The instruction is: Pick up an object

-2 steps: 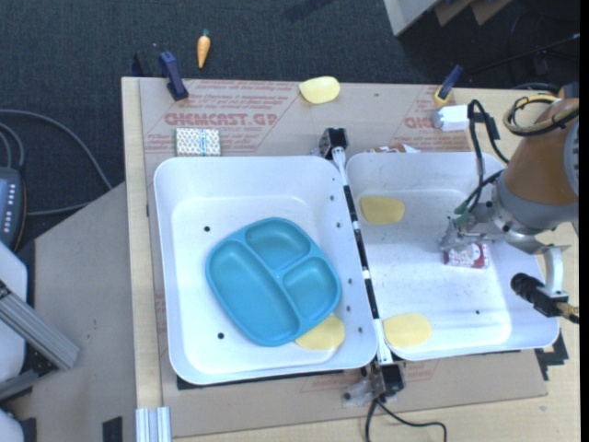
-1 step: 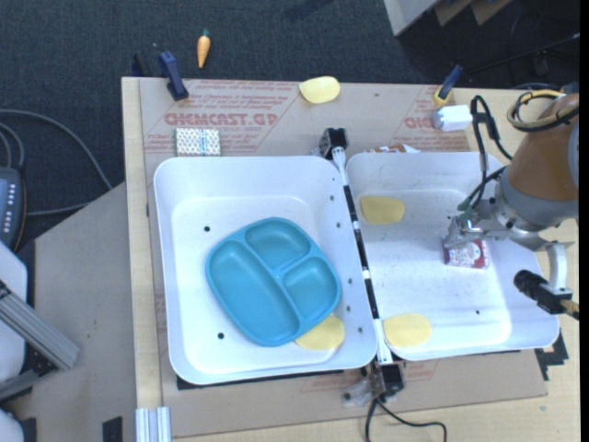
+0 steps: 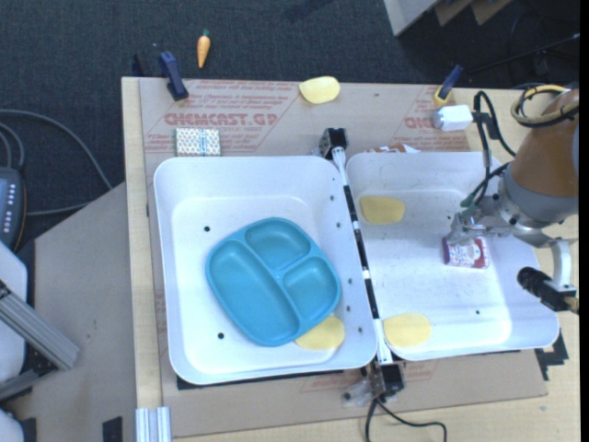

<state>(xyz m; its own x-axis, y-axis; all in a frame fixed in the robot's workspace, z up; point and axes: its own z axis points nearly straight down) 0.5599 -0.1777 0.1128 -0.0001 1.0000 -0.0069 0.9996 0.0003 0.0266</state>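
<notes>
Where the tabletop shows bare brown board behind the bins, red print reads "CHEMCAST G.P", mirrored and repeated faintly toward the far right corner. A small patterned packet lies just below that print, and a yellow oval piece rests on the far edge. The left bin holds a blue three-compartment plate, with a yellow piece partly tucked under its near right rim. The right bin holds two more yellow ovals, one far left and one near left, and a small red-and-white packet toward its right half; its label is too small to read. The tool sits directly above this packet, at its far edge; whether it grips or merely touches the packet, and how far it stands apart, cannot be told. The arm enters from the right, its orange band uppermost.
</notes>
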